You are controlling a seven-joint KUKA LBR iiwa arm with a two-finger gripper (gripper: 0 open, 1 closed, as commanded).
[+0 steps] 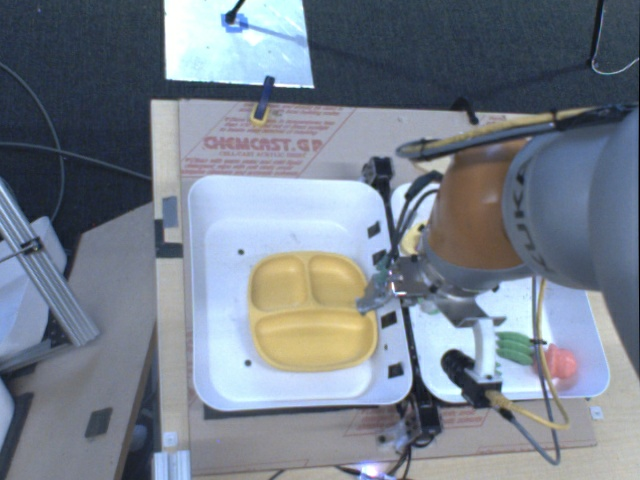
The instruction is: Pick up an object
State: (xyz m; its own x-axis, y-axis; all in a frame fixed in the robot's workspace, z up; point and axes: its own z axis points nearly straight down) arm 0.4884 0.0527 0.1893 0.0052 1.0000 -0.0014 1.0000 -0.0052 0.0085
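A yellow divided plate [305, 311] with three compartments lies flat in the left white bin [225, 268]. My gripper [379, 290] hangs at the plate's right rim, close to the wall between the two bins. The bulky grey arm with its orange band [480, 218] covers much of the right bin [590, 368]. In that right bin a green ridged object [518, 348] and a pink-red round object [560, 364] lie near the front right corner, clear of the gripper.
Cardboard sheeting [270, 138] lies under the bins. A yellow cable [530, 416] and black connector trail from the arm over the right bin's front. A metal frame [40, 268] stands to the left of the bench.
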